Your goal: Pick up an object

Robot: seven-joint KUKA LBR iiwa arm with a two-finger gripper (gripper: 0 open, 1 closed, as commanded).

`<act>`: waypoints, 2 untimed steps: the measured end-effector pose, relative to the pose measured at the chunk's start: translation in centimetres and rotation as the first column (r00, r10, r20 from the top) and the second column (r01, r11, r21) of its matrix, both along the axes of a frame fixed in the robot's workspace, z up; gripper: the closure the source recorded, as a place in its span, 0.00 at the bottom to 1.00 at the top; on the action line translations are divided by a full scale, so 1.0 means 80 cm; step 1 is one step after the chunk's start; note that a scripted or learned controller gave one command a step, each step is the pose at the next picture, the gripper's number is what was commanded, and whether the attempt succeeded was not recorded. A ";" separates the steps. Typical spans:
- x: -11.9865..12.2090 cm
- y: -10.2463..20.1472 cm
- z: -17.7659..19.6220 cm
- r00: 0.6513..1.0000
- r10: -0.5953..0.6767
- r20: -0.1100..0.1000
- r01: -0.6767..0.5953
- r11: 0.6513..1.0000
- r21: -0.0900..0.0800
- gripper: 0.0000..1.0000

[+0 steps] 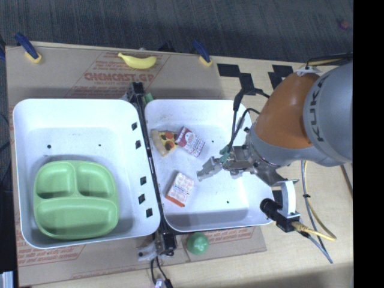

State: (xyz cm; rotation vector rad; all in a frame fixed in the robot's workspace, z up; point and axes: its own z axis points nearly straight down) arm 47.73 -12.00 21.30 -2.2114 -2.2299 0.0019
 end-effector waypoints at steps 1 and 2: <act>0.060 -0.024 -0.095 1.000 0.000 -0.004 0.000 1.000 0.000 0.00; 0.142 0.006 -0.153 1.000 0.000 -0.002 0.000 1.000 0.000 0.00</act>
